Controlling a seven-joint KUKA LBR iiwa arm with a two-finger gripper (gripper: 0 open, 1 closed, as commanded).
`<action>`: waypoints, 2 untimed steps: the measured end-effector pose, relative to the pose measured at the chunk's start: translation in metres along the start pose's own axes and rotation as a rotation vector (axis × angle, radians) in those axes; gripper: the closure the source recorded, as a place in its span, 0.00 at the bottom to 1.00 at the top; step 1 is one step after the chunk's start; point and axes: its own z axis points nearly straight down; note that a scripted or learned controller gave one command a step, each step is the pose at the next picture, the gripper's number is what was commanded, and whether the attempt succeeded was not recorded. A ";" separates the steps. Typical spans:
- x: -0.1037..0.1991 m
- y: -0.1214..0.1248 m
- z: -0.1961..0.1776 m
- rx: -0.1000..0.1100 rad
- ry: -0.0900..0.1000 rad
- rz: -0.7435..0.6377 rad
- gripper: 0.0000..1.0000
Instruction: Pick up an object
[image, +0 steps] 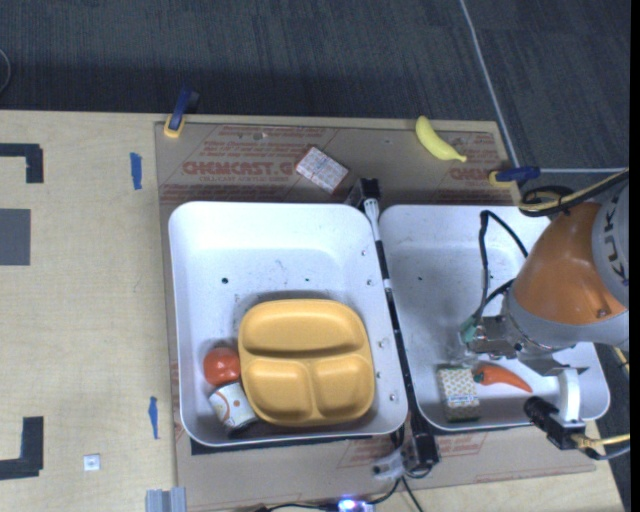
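Bins sit side by side on the bench. The left white bin (200, 240) holds a small orange-red ball (220, 364) and a white-and-orange rounded toy (232, 404), both tucked against a large yellow plastic divided tray (304, 358). Behind the bins lie a small patterned card (320, 168) and a yellow banana-shaped toy (438, 140). In the right white bin (430, 250), near its front wall, a small speckled box (459, 389) lies just beside an orange carrot-shaped toy (504, 378). The gripper (492, 340) hangs right over that carrot, its wrist hiding the tips; whether it is parted or closed cannot be told. The carrot looks light, stiff and smooth, likely to slip, so pinching across its thicker middle seems safest.
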 end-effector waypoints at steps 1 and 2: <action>0.067 0.042 -0.088 0.008 0.001 -0.001 1.00; 0.067 0.041 -0.088 0.008 0.001 -0.001 0.00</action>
